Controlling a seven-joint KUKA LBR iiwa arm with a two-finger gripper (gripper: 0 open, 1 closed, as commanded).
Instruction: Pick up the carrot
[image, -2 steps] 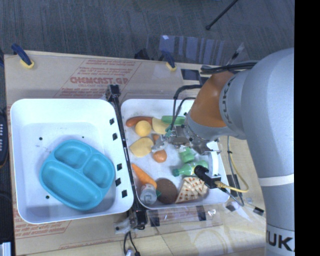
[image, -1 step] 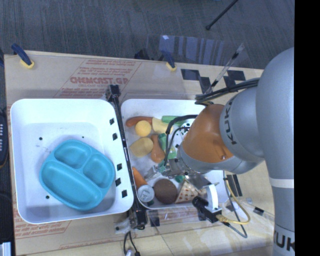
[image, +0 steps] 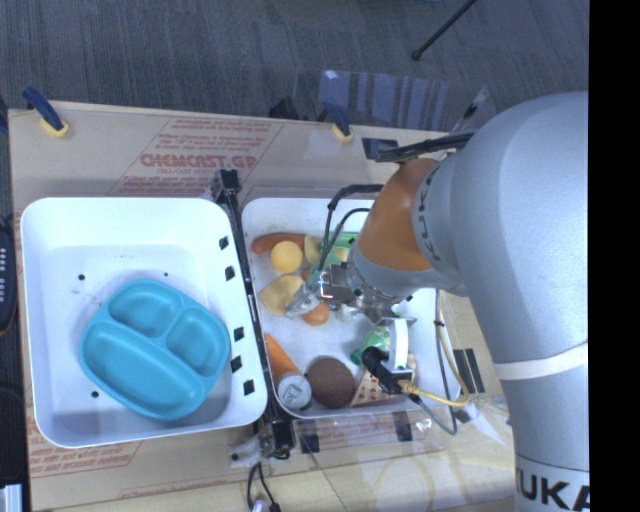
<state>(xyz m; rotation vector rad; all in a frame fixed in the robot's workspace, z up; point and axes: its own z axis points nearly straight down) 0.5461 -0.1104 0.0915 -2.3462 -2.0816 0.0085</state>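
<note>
Gripper (image: 335, 295): low in the right bin's middle among the food items; whether it is spread or pressed together cannot be told, the wrist covering it.

Arm (image: 520, 250): grey, orange band, reaching from the right over the right bin.

Left bin (image: 40, 300): holds a blue divided plate (image: 155, 345).

Right bin (image: 285, 208): crowded with play food.

Brown ball (image: 332, 380): near the front wall.

Carrot (image: 279, 355): orange, lying tilted at the bin's front left, just beside the wall and a grey can (image: 293, 391). Judged light, stiff, smooth, somewhat slippery; best taken across its thick middle, fingers either side of its length.

Yellow fruit (image: 287, 257): near the back.
</note>
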